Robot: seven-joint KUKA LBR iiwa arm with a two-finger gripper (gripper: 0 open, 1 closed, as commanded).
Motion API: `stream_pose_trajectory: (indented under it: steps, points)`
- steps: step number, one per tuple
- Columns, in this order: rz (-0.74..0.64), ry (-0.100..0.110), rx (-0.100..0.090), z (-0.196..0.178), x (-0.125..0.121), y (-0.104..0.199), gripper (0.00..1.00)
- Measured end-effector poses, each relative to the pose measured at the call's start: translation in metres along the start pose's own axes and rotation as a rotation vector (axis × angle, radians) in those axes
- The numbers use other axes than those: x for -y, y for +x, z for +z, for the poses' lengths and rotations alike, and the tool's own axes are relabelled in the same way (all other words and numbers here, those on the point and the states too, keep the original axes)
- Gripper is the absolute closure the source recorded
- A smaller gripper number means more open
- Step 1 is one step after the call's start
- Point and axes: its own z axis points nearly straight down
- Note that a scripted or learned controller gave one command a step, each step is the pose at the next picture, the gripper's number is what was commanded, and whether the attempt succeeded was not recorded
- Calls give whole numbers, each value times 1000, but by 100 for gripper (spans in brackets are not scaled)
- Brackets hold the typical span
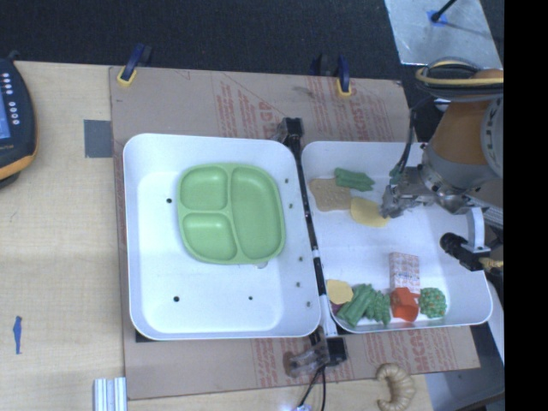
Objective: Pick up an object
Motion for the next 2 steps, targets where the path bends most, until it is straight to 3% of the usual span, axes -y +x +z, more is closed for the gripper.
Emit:
stream_pose_trajectory:
  steps: [1, 2]
  points:
    - [1, -6, 1, -27, 12, -24, 100]
    - [-2, 0, -1, 13, 28, 7, 100]
